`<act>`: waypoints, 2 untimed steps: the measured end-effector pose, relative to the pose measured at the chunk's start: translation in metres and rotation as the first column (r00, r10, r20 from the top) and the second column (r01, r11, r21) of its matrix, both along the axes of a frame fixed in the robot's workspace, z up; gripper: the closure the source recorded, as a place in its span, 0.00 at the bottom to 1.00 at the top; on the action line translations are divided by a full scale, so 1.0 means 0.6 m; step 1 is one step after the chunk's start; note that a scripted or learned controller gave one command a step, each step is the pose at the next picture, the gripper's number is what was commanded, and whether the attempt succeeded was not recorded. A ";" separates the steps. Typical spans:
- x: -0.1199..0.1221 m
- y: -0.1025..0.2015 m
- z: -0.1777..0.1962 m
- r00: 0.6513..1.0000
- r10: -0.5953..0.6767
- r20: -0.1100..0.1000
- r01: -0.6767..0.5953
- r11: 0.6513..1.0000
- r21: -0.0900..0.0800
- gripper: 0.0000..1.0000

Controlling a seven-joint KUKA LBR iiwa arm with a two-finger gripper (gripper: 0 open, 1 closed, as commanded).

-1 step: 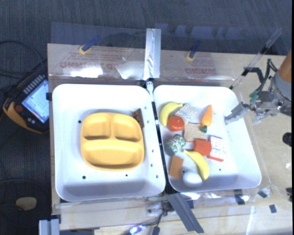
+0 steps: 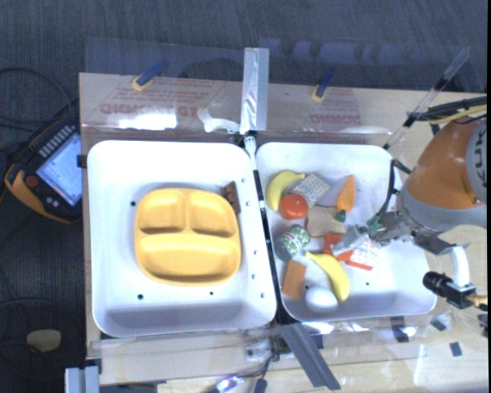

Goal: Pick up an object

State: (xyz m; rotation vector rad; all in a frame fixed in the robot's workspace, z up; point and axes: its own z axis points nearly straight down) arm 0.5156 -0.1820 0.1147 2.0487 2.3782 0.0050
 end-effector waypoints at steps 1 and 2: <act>-0.009 0.059 -0.031 0.997 0.077 0.026 -0.076 0.997 -0.021 0.00; 0.010 0.068 -0.034 0.998 -0.064 0.019 0.064 0.998 -0.009 0.00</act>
